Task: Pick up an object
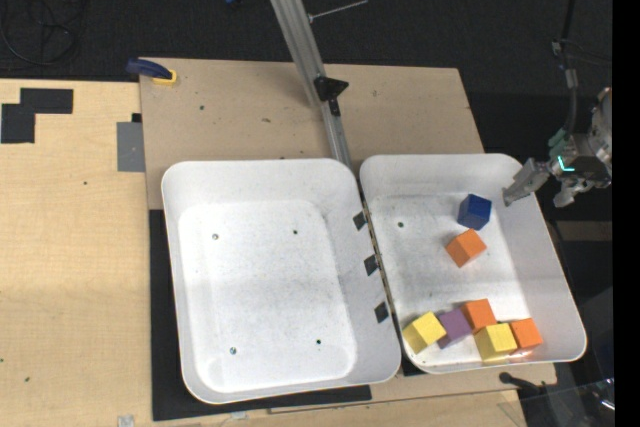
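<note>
The right bin (530, 215) holds several small blocks. A blue cube (475, 210) lies near its far right side, with an orange cube (465, 247) just in front of it. Along the front wall sit a yellow block (425, 329), a purple block (455, 323), an orange block (479, 313), another yellow block (495, 341) and another orange block (525, 333). My gripper (536, 195) hangs over the bin's right rim, to the right of the blue cube and apart from it. It is open, with nothing between its fingers.
The left bin (190, 215) lies beside the right one, with black clips (370, 263) along the shared edge. A slanted aluminium rail (300, 35) rises behind the bins. A blue-and-yellow clamp (152, 70) sits at the bench's far left corner.
</note>
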You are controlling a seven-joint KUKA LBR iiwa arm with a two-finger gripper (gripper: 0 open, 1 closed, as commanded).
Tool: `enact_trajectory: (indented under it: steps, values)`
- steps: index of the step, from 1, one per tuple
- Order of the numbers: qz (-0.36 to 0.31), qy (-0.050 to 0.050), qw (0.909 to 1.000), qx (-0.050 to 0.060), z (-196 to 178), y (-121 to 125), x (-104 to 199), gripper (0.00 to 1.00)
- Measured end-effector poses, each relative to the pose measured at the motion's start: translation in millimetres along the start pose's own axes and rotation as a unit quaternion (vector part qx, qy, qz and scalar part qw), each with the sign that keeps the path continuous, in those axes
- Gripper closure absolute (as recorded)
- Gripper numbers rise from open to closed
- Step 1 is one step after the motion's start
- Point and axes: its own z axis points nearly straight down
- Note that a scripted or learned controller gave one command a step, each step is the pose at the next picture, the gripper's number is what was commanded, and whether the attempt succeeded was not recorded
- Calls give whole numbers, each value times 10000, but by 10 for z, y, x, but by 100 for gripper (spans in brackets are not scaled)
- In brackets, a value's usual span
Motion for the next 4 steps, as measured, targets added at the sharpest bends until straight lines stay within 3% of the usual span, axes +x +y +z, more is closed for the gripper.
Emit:
enact_trajectory:
  steps: [3, 4]
  values:
    - [15, 11, 10000, 24, 1645, -226, -9, 0]
    - [45, 2, 10000, 5, 1517, -219, -27, 100]
